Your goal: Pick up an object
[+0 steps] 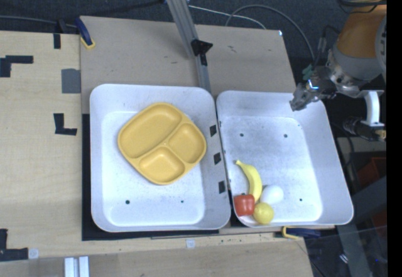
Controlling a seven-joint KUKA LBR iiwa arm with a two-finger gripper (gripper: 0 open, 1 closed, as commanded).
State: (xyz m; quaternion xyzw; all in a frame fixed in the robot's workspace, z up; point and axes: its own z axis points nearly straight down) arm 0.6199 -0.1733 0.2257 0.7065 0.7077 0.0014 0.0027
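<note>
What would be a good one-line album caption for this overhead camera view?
Robot gripper poised over the right bin, far from the banana and small objects in its near corner; yellow divided plate in the left bin.

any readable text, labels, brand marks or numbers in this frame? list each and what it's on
None readable anywhere in the camera view.
Yellow divided plate: plain, no print.
Banana, red item, white ball, yellow ball: no stickers or marks visible.
Both white bins, left and right: only dark specks and small black clips on the shared edge, no lettering.
Black tape pieces on the bench: shapes, not characters.
Gripper: no legible marking.
</note>
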